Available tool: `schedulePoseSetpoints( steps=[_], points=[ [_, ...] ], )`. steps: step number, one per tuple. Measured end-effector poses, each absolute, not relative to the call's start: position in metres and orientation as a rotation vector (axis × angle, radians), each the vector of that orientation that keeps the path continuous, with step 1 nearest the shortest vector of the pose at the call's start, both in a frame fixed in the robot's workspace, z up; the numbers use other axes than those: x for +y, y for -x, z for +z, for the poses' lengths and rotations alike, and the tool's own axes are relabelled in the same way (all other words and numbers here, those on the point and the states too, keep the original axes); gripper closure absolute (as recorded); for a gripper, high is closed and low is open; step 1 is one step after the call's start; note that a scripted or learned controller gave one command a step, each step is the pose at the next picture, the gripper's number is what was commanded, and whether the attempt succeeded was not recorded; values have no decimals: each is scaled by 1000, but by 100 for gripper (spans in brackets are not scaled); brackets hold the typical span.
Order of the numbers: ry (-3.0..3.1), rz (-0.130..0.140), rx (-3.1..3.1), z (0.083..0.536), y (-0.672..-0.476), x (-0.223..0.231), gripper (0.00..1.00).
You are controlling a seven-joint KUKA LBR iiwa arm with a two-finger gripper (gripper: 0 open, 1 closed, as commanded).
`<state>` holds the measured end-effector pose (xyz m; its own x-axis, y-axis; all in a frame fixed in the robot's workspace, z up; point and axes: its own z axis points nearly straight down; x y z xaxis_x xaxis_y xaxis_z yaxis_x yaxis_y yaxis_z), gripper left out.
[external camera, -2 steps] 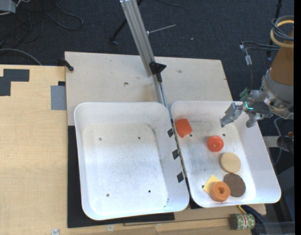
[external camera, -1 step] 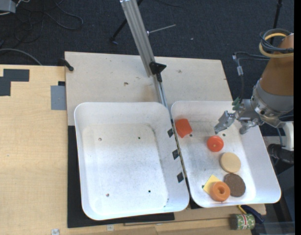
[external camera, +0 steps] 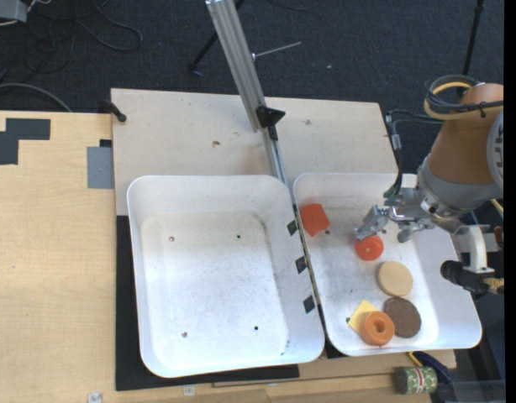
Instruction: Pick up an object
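I'm looking at a robotics lab: a plywood bench (external camera: 241, 133) bearing two white bins (external camera: 149, 225), an aluminium mounting rail (external camera: 241, 61) overhead, cables (external camera: 39, 23) trailing across dark carpet (external camera: 367, 40), and a tripod leg (external camera: 475, 23).

Arm (external camera: 472, 154) cut off at right edge. Yellow piece (external camera: 360, 316) partly hidden under orange ring (external camera: 377, 328). Green can (external camera: 418, 381) partly cut off at the bottom edge, label unreadable.

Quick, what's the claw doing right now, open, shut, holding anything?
Claw: cannot be told. It hangs over the right bin, just above the small red ball.
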<state>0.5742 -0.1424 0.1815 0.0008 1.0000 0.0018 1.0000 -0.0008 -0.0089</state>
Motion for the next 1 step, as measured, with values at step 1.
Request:
schedulePoseSetpoints(
  steps=[1],
  points=[
    [2217, 8, -2215, 128, -562, -140, 0]
  ],
)
